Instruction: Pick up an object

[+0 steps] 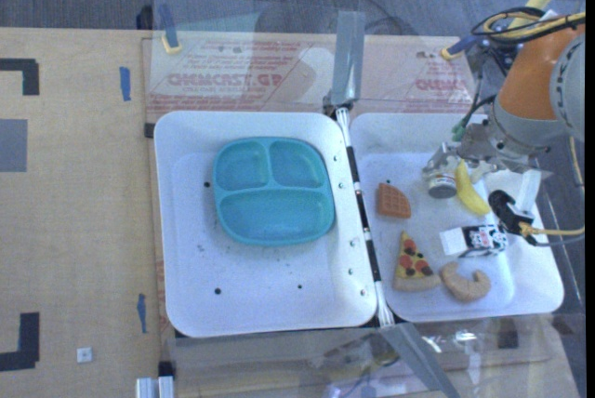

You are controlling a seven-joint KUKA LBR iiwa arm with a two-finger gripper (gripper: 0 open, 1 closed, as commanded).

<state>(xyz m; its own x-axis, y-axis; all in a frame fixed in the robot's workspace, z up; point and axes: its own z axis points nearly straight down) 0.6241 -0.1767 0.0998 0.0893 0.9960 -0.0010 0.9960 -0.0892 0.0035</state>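
A croissant-like pastry [466, 283] is seen nearest in the right bin [539, 294], a pizza slice [412, 262] at its nine o'clock. Farther back, a waffle [393, 201] lies at ten o'clock. A banana [469, 191] lies beside the gripper [444, 179], whose grip cannot be told.
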